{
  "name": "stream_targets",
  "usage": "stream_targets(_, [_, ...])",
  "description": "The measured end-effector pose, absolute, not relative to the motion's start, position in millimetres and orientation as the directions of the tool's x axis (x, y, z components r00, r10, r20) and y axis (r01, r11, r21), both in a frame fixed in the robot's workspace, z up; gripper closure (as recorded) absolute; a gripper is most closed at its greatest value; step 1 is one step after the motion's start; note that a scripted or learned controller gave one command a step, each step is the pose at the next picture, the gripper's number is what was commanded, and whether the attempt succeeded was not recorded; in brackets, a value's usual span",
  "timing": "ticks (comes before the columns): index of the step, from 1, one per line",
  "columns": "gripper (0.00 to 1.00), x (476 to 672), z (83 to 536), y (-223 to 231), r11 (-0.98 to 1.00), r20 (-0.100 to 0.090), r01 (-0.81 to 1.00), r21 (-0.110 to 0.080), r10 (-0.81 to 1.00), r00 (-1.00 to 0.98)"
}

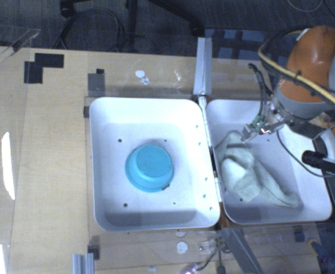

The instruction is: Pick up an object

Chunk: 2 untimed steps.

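A round blue bowl (150, 167) lies in the middle of the left bin (107, 119). A crumpled pale grey cloth (250, 173) stretches across the floor of the right bin (313, 210), from its left wall toward the near right corner. My gripper (259, 125) hangs over the far part of the right bin, just above and to the right of the cloth's upper end. The orange-banded wrist (310, 61) rises behind it at the right. Whether the gripper touches the cloth is unclear.
A metal divider rail (202, 67) runs back from where the two bins meet. Black cables (322, 161) and arm parts overhang the right bin's right side. The wooden bench (42, 170) spreads out to the left.
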<state>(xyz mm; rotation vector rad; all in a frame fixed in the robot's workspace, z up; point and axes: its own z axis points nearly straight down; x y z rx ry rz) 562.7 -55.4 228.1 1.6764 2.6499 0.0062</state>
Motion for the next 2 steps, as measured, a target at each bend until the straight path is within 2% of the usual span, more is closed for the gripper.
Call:
stream_targets(1, [1.0,564.3,238.6,-53.7,0.432,-0.004,0.902,0.011,0.902,-0.432])
stream_targets(2, [1.0,611.2,183.9,-15.0,0.411,-0.001,0.912,0.003,0.912,-0.411])
